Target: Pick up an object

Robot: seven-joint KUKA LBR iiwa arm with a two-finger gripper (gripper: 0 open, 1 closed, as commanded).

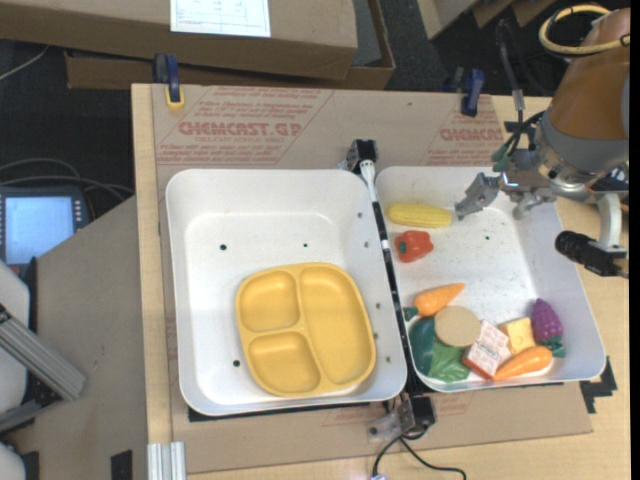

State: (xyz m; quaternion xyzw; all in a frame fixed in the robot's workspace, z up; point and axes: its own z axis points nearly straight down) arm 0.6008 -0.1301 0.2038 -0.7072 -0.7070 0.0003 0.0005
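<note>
Gripper is seen over the far part of the right bin, w/ nothing held; open vs shut can't be told. Just left of it lies 1 corn cob, w/ 1 red pepper nearer. Two carrots, grapes, a cheese wedge etc. are crowded at the near end. One yellow divided tray is held in the left bin.

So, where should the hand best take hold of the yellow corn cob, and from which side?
Probably at its middle, from above, fingers across the narrow width. The corn cob lies flat and long, left to right, apart from the red pepper, near the right bin's far wall.
</note>
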